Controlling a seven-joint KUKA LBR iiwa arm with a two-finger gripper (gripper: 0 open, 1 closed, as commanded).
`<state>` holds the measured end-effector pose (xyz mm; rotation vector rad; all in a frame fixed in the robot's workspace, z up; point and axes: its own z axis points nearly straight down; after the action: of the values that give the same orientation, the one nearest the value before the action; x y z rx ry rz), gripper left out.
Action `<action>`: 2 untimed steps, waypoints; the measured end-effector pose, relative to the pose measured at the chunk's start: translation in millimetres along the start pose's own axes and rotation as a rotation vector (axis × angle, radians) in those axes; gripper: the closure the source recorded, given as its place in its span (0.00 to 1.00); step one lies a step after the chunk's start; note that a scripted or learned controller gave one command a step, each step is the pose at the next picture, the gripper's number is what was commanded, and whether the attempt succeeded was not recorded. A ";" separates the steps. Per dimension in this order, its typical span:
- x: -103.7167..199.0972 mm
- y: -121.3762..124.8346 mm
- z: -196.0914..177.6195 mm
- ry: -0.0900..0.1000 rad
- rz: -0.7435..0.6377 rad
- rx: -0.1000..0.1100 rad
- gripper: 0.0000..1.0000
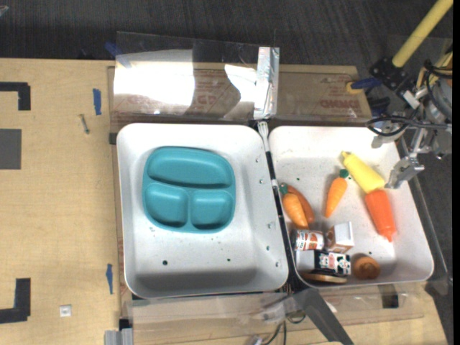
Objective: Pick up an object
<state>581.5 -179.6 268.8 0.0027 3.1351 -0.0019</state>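
- Spreading across the frame, the pale wooden surface (57, 214) carries black angular marks and short blue tape strips on its left part; dark floor lies beyond its far edge, and a yellow pole (425, 21) slants in at the top right.
- A clear plastic sheet (194, 81) stands behind the bins, catching glare, with brown cardboard showing through it.
- The left bin (129, 264) is shallow and white, and holds a teal divided plate (190, 187) with three compartments, lying flat near the bin's far half.
- The right bin (424, 257) touches the left bin along the middle divide and holds all the small items.
- The arm's wrist (438, 99) comes in over the right bin's far right corner, trailing black cables.
- The jaws (404, 169) hang just above the bin's right side, near the yellow item; whether they are apart or together cannot be told, and nothing shows between them.
- An orange-red toy pepper (381, 214) lies lengthwise by the right wall, just below the jaws.
- A yellow banana-like toy (361, 172) lies tilted, touching the pepper's far end.
- A small carrot (335, 195) with a green top lies just left of the yellow toy.
- A fatter orange carrot (296, 207) lies beside the left wall.
- A small red and white can (310, 241) lies on its side below it.
- A small white box (343, 233) sits just right of the can.
- A dark carton (332, 263) and a brown round item (366, 267) rest by the near wall.
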 end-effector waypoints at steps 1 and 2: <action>1.4 24.5 170.5 -0.005 -0.115 0.001 0.00; 3.2 74.6 179.0 -0.006 -0.074 -0.002 0.00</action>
<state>579.6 -105.3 89.6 -0.1124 3.1271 0.0001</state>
